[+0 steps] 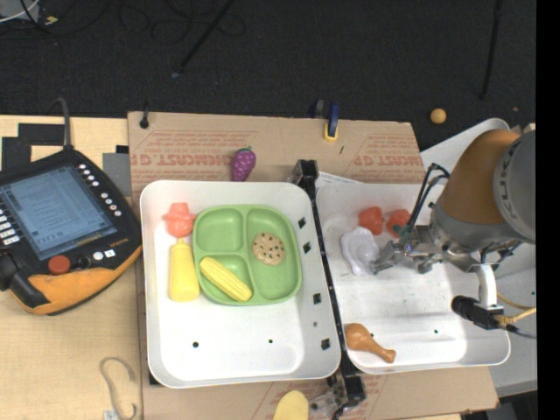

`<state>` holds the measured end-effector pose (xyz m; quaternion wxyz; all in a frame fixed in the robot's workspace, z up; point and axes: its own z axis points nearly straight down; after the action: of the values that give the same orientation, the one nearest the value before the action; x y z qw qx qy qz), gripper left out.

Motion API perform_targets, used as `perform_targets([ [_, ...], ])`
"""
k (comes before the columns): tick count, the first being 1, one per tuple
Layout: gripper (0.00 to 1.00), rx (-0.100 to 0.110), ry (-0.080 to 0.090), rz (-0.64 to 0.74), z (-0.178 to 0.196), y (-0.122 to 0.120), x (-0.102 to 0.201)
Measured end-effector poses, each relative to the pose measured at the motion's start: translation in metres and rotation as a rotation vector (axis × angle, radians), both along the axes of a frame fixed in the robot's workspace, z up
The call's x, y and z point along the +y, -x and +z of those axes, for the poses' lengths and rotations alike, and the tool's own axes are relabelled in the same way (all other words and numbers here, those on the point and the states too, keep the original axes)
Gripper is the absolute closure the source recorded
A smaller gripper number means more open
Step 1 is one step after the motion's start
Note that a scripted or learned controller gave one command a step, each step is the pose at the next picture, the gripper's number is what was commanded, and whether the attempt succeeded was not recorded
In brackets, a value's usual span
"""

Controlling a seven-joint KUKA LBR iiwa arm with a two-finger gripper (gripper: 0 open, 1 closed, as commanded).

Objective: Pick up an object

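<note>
The white crumpled object [359,248] lies in the right bin [411,344], touching the tip of the gripper [382,262], whose grip I cannot tell. Just beyond the tip, towards the bin's far rim, sit two red pieces [382,220]. Nearer the front edge from the gripper the bin floor lies bare, save a chicken drumstick [367,342] by the front-left corner.

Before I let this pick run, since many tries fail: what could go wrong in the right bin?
1. The tool sits by a white item that blends with the bin; the grasp may miss or slip.
2. Two red items lie close behind; the arm may knock them.
3. The drumstick lies near the bin's front rim and could get pushed out.
</note>
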<state>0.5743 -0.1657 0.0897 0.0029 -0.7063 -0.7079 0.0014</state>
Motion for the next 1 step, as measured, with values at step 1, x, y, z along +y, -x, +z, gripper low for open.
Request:
perform_targets([
  [1,1.00,-0.003,0.000,-0.004,0.0132,-0.0005,-0.0018],
])
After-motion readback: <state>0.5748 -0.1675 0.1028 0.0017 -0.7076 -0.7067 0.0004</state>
